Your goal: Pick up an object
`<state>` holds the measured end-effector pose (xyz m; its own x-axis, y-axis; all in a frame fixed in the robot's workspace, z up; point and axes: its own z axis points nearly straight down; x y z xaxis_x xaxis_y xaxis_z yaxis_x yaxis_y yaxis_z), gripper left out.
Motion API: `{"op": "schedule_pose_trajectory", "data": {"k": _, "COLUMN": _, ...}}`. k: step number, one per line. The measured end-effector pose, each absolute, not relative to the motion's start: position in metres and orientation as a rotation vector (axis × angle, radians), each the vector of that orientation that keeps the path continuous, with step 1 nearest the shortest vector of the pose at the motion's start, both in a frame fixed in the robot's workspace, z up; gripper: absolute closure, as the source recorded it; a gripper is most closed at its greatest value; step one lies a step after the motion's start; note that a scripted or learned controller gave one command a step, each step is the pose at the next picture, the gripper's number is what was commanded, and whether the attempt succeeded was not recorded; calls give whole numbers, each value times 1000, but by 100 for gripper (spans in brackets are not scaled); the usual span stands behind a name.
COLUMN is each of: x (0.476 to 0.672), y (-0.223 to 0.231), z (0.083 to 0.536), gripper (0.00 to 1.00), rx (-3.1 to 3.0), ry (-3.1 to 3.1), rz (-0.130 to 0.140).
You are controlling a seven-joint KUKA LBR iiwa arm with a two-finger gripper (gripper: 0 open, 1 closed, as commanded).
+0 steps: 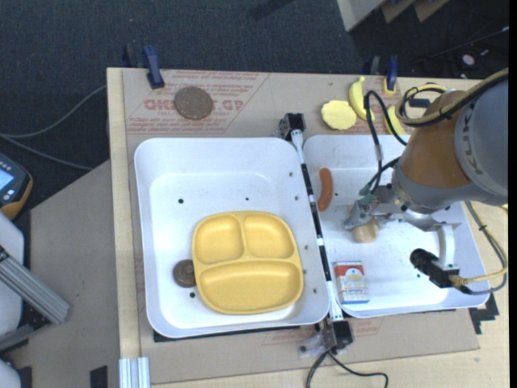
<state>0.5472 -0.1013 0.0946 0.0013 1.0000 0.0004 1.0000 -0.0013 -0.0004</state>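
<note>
Camera view has the pincer (363,217) low in the right bin (388,293), its metal tips just above a small tan lump (366,232) and seemingly touching its top. Whether the pincer is parted or closed cannot be told, since the wrist and grey arm (452,152) cover most of it. The lump is stubby, with no clear long axis. Just left of the pincer, a hot dog (325,188) lies along the dividing wall, long axis running toward and away from the camera. Nearer the camera than the pincer sits a small red-and-white carton (350,282), lying flat. Well to the left, the left bin (161,176) holds a yellow divided plate (246,261) with a brown disc (184,273) partly tucked under its edge. Beyond the pincer, on the worktop (129,217), lie yellow toy pieces (339,114), partly hidden by a cable.
</note>
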Motion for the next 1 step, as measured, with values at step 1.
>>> {"op": "schedule_pose_trajectory", "data": {"k": 1, "x": 553, "y": -24, "z": 190, "gripper": 100, "rx": -2215, "ry": -2236, "rz": -13}}
